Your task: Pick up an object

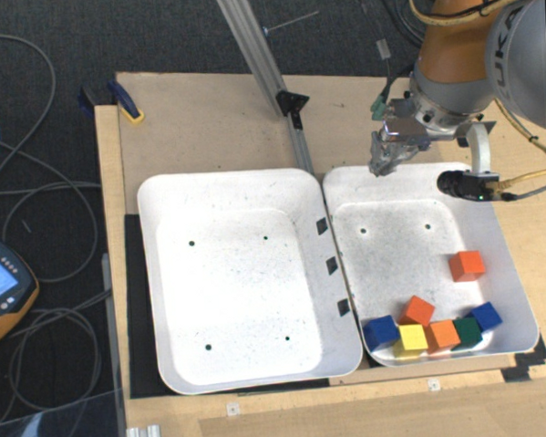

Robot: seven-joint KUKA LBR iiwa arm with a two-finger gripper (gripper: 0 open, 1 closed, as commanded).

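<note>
You see the arm [469, 43] coming in from the upper right, with its orange band above the wrist, and the jaws [382, 164] hang over the far rim of the right bin [382, 207], near the corner that is next to the left bin [163, 210]. The jaws point down and look narrow, but you cannot tell from this view if they are open or closed, and nothing is visible between them. All the blocks lie in the right bin, well apart from the jaws. One orange block [466, 264] sits alone near the right wall of that bin. The others are gathered along the near wall: a blue block [380, 331] at the left end, a yellow block [412, 337] just beside it, then an orange block at the front [441, 336], a green block [467, 330] and a second blue block [485, 316] at the right end. One more orange block, tilted [419, 309], lies just behind the yellow one. The two bins stand side by side on the wooden worktop [204, 116], and some black clips [330, 265] sit along the line where they meet. A grey metal bar [260, 58] runs at a slant over the far part of the worktop.
</note>
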